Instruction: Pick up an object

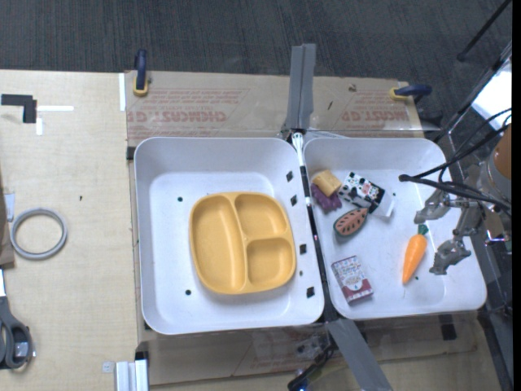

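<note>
Wooden bench (65, 161), grey carpet (203, 15); two white bins (155, 243); gripper (444, 235) spread apart beside carrot (414, 255).

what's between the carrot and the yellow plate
In the camera view, the small red card box lies between the carrot and the yellow plate, along with the two bins' touching walls.

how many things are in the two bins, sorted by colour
yellow: 2, the divided plate and a small block
orange: 1, the carrot
purple: 1, a piece under the block
black and white: 1, a toy
red-brown: 2, an oval and a card box
total: 7
</note>
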{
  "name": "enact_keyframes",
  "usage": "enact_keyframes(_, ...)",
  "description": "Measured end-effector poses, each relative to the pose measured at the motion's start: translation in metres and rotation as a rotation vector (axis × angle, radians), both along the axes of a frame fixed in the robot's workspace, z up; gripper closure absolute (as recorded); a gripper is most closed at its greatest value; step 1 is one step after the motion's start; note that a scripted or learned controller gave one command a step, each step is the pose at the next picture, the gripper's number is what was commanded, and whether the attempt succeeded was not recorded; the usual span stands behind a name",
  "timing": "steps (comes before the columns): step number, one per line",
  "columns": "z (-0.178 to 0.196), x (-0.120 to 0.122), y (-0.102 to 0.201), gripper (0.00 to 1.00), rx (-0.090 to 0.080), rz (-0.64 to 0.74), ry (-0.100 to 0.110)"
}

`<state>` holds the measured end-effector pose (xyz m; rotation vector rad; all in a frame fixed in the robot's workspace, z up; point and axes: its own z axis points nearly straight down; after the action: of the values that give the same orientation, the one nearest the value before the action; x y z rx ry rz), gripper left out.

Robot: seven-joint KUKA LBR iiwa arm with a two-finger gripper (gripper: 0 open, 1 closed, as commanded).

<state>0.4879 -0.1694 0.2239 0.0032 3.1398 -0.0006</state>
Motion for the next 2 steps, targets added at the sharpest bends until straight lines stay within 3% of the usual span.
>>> enact_keyframes(1,-0.082,0.038,0.024,0.00,0.000,-0.349,0.001)
enact_keyframes(2,-0.124,0.087,0.037,0.00,0.000,-0.828,0.000)
